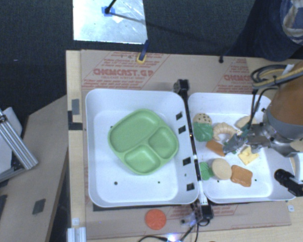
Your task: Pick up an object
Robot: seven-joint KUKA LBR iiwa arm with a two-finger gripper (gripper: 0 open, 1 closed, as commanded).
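Arm: the grey arm [288, 110] with its orange band is seen reaching in from the right, hung low over the right bin.

Claw: the claw [236, 142] is found down among the food pieces in the right bin [262, 193], just beside the orange stick. Whether it's released or clenched can't be told from this angle, too dark and small, and nothing is clearly seen held.

Right bin contents: a cookie with dark chips [202, 118] sits near the top left, with a green leafy piece [203, 131] touching it just below. A pale curled croissant-like piece [223, 130] is placed right of that. An orange stick [215, 147] lies under it, a round tan bun [221, 168] further down, a small green bit [205, 171] at its left, and a brown toast-like square [241, 175] at its right. A yellow cheese wedge [248, 156] is seen just right of the claw.

Left bin: the left bin [106, 185] is taken up by a green divided plate [143, 141], set roughly in the middle, tilted diagonally.

Bench: both bins are laid on a cardboard sheet [121, 72] on the bench; an orange disc [155, 218] is left in front of the bins, near the front edge.
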